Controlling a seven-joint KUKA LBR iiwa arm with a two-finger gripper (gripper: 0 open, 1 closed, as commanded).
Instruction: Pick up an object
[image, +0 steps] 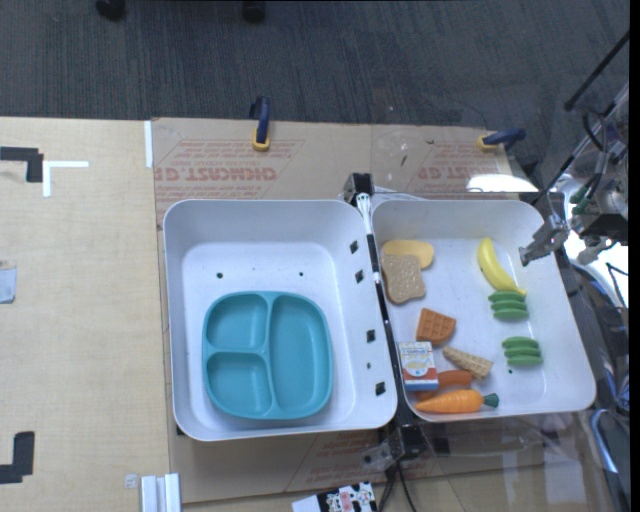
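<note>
The right bin holds toy food. A yellow banana lies near its far right, with two green pieces below it. A bread slice rests against a yellow-orange piece at the far left. Toward the front are a waffle, a small carton, a cracker and a carrot. My gripper hangs over the bin's right rim, just right of the banana, with nothing seen in it.
The left bin bears a teal divided plate. Both bins sit on cardboard held by blue and yellow clamps at the back. Cables and the arm's body crowd the right edge.
</note>
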